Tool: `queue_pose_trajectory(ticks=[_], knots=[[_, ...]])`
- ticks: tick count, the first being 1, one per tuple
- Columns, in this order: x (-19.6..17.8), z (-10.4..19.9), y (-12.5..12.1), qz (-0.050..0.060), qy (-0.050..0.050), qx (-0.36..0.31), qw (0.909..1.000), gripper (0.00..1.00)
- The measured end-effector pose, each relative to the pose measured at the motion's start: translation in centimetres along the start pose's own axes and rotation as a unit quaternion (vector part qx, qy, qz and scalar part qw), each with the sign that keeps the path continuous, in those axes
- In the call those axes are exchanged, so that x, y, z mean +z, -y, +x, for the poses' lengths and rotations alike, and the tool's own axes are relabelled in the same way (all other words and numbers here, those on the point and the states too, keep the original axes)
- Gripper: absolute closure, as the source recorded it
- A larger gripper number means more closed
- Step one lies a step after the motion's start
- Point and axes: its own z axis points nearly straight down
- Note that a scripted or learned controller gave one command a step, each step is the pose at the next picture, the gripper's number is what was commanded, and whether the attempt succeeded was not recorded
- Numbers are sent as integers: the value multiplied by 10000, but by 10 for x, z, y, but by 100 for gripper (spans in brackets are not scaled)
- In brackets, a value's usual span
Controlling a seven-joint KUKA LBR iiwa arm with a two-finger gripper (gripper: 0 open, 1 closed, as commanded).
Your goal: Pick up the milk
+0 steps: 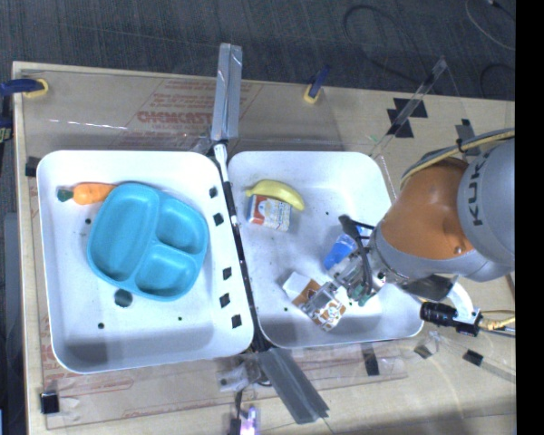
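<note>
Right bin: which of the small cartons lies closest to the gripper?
The brown-printed carton at the bin's near edge, right beside the gripper; the white-and-red carton lies by the banana.

Smooth, glossy white plastic in both bins [127,338], speckled with dark marks in the right one. Glossy moulded blue plastic for the divided plate [150,241]. Printed cardboard on the small milk carton [269,212]. Waxy yellow skin on the banana [276,191]. Matt pale wood across the bench [281,107]. Shiny orange band [423,214].
</note>
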Motion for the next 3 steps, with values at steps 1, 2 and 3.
queue_pose_trajectory(ticks=[1, 2, 3], knots=[[-8, 0, -1, 5, -13, -18, 10000, 100], [10, -4, -4, -16, 3, 414, 9991, 100], [-83, 43, -37, 5, -5, -644, 9979, 100]])
